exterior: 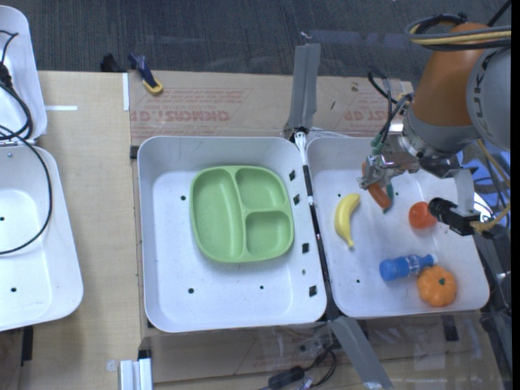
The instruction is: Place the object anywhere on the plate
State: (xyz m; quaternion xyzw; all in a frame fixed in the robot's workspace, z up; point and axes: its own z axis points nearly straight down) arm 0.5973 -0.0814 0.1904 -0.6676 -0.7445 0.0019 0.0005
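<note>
Arm [455, 71] bent down over right bin [357, 295], end effector [379, 184] gripping orange-red object [381, 197], beside banana [347, 218]

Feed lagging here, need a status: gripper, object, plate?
Gripper low in right white bin, an orange-red piece between its fingers. Green three-compartment plate in left bin, nothing on it. Yellow banana lies beside gripper.

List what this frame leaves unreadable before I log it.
- Gripper: finger state and any grasp of the orange-red object beneath it, too small and cluttered.
- Round orange item: identity unclear, partly behind a black part.
- Arm: cut off by the right edge.
</note>
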